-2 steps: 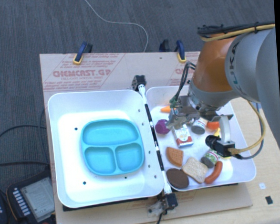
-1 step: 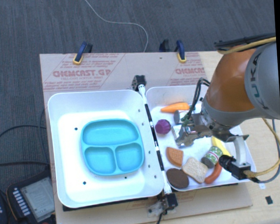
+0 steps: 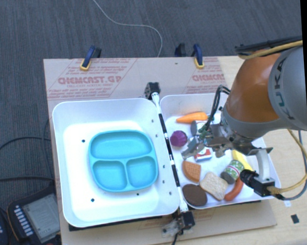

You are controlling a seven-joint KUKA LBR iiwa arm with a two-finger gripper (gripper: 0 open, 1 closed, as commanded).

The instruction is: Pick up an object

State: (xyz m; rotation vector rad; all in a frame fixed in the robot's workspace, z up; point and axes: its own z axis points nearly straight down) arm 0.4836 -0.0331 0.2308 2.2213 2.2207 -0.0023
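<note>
Right bin: carrot lies crosswise, tip right.

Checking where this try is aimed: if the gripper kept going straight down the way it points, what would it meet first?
Probably the small red and white item lying right under the gripper in the right bin. The purple ball sits just left of that line. Depth is unclear from above.

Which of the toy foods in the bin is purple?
The small round purple one, maybe a toy cabbage or onion, by the right bin's left wall. The carrot above it is orange, and the foods below it are brown, tan or red.
</note>
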